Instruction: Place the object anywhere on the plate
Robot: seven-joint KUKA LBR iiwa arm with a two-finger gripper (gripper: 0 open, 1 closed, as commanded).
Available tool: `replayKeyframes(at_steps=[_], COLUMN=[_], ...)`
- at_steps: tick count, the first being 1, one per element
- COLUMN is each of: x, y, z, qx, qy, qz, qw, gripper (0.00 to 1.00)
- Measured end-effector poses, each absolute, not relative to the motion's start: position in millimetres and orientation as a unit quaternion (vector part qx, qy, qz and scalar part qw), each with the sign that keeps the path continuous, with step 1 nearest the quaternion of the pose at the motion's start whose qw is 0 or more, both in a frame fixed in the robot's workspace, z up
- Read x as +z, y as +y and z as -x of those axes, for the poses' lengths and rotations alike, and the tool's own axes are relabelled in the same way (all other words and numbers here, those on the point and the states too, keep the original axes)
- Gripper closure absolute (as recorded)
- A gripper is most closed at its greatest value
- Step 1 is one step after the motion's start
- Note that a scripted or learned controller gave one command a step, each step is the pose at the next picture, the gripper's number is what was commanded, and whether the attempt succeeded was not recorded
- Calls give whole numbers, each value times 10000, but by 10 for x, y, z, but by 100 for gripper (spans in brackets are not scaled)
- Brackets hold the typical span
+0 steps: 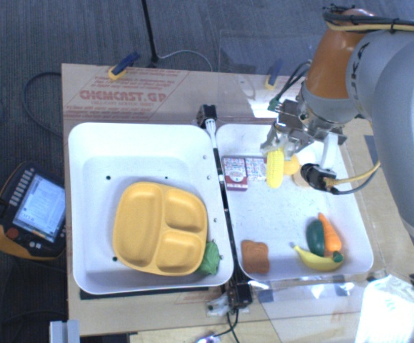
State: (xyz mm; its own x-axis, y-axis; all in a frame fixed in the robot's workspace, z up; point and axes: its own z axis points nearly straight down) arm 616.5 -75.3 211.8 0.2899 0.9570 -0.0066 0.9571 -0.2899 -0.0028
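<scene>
Corn [274, 168]: yellow cob, upright, hanging over the far part of the right bin [357, 213], its top end pinched between the fingers of the gripper [284, 146].
Jaws: narrow, closed on the cob's upper end.
Plate [161, 227]: yellow, three compartments, lying in the left bin [93, 156], well apart from the cob.
Green scrap [210, 257]: tucked under the plate's near right edge.
Right bin contents: red-and-white packet [235, 171] just left of the cob; brown block [255, 254] near the divider; banana [316, 259], carrot [330, 234] and green vegetable [315, 236] clustered at the near right.
Risk, grip: hold looks to be on the tip alone; cob could swing or slip during the carry leftward.
Risk, path: low carry could knock the cob against the rims between bins.
Risk, release: upright drop may topple and roll off the plate.
</scene>
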Motion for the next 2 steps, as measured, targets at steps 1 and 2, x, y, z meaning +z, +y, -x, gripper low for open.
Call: replayKeyframes(at_steps=[1, 2], x=[2119, 1811], y=[-753, -502], z=[-6165, -5236], qx=[-33, -45], qy=[5958, 5864], qz=[-8031, -8100], qw=[9, -34], gripper=[0, 0])
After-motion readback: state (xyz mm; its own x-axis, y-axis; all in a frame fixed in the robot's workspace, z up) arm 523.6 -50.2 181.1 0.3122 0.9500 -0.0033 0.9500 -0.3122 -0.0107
